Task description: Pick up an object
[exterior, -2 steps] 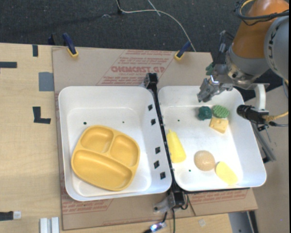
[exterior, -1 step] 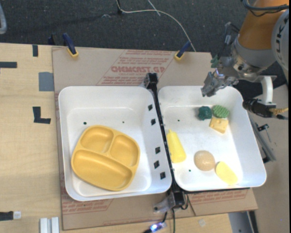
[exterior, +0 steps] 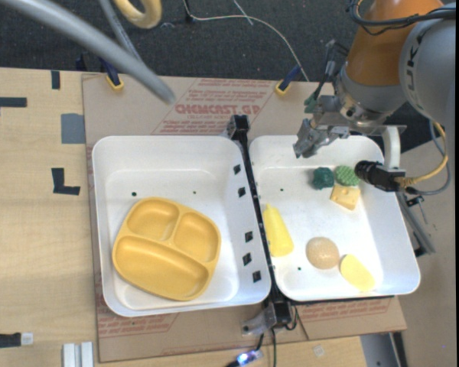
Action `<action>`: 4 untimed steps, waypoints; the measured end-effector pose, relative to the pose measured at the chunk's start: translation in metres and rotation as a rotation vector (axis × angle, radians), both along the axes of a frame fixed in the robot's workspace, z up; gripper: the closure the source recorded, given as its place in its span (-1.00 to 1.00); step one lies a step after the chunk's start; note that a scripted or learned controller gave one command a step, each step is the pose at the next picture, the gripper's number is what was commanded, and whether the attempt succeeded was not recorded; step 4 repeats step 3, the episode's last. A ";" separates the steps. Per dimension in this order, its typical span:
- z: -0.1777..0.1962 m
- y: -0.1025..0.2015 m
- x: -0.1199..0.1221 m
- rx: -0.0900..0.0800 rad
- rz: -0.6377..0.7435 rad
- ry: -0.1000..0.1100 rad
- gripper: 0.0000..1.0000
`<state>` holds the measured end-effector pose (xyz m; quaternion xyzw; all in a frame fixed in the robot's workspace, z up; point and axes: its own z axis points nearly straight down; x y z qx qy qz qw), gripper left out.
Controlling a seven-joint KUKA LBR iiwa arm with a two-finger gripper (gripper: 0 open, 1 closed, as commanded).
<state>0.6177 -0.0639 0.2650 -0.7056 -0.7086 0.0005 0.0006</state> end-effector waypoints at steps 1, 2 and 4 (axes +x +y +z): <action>0.001 0.051 -0.012 0.001 0.002 0.000 1.00; 0.001 0.106 -0.020 0.001 0.003 0.001 1.00; -0.024 0.155 -0.025 0.000 0.001 0.003 1.00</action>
